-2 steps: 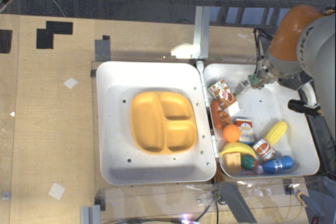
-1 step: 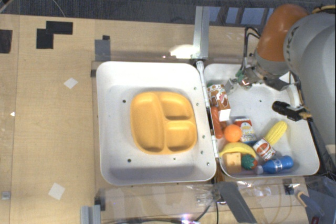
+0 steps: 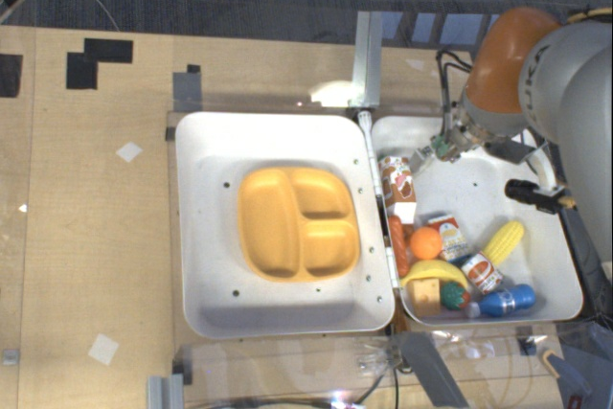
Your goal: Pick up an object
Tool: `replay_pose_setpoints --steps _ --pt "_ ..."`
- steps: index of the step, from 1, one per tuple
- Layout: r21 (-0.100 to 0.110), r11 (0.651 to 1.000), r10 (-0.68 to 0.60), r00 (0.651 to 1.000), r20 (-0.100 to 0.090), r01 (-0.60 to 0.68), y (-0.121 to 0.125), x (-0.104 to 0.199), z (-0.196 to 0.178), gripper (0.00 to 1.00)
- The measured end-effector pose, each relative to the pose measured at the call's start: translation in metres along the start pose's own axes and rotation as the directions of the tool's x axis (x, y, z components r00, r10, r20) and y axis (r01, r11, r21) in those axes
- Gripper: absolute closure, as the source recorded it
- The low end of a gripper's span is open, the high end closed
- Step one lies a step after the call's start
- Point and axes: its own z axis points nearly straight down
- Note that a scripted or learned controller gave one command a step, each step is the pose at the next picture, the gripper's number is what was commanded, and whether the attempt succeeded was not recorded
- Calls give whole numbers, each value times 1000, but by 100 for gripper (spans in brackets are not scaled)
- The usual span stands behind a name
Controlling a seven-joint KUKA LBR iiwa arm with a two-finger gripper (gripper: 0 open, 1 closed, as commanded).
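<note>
A blue bottle (image 3: 505, 301) lies near the yellow corn (image 3: 505, 241); I cannot tell the gripper's (image 3: 442, 147) state.

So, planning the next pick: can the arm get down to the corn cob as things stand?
Probably yes: the corn cob lies on top near the right bin's right side, with bare floor beside it and nothing over it.
</note>
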Motion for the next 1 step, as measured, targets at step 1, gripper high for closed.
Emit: replay_pose_setpoints --steps 1 --pt "-3 970 -245 969 -20 245 -7 -11 5 0"
